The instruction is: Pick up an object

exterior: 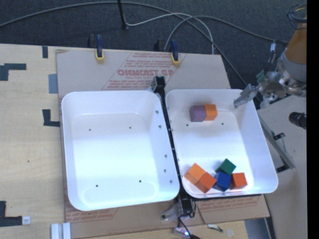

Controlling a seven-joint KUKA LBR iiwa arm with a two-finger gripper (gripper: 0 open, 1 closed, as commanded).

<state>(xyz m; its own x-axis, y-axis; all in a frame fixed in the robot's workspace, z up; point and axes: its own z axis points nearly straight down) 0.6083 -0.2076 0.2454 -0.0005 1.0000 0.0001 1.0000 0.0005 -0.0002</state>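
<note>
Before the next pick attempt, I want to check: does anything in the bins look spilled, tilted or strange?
Nothing stands out. All the blocks lie inside the right bin: a purple block touching an orange one, and a cluster near the front edge.

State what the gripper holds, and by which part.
Nothing: the two-finger gripper hovers at the right white bin's upper right rim, no block between its fingers.

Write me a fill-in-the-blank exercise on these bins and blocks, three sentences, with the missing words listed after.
1. All the blocks lie in the ____ bin as the camera sees it.
2. The purple block touches a block coloured ____.
3. The gripper sits over that bin's ____ rim, near the far corner.

Missing words: right; orange; right
</note>
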